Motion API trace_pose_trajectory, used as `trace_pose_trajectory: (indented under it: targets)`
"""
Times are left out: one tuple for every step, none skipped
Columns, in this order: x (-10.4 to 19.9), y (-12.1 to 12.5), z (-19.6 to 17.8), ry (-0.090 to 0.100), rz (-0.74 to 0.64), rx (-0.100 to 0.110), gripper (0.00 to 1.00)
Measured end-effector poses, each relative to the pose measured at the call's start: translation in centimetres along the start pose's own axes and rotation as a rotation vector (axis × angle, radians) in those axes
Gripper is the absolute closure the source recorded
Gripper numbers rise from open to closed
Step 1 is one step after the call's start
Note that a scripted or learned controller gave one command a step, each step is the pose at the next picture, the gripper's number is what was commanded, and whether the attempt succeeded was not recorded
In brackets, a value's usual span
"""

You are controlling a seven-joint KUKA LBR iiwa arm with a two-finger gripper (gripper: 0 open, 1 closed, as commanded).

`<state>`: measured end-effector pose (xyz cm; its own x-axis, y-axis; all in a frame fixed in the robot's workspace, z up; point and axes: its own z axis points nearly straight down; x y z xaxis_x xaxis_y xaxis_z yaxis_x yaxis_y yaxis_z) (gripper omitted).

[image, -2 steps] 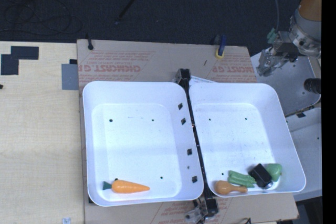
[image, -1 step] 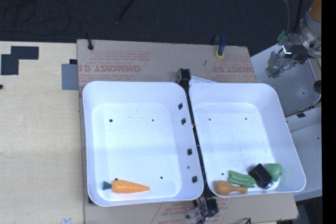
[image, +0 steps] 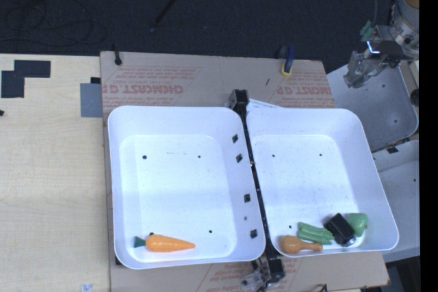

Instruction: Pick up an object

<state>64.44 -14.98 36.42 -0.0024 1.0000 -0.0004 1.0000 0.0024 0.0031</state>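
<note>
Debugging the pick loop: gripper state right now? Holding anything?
Gripper: up at the view's right, past the right bin, nothing visible between its fingers; open or closed cannot be told.

Red print runs along the brown cardboard sheet point(image: 205, 82) lying under the two white bins point(image: 178, 121), and it sits upside down from this camera. Just beyond the far rim of the left bin, one line of red capitals looks like "CHEMCAST GP", though the letters are inverted and soft, so that reading is unsure. Further along the same sheet, beyond the far rim of the right bin point(image: 308, 118), a shorter red fragment shows, something like "GP", partly cut off. More red lettering peeks out of the cardboard at the near edge of the bins, too small and blurred to read.
</note>
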Motion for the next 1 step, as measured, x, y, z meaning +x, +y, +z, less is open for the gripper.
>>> trace_pose_trajectory:
  targets:
    - [6.14, -3.96, -7.25, 0.002, -0.003, 0.001, 1.0]
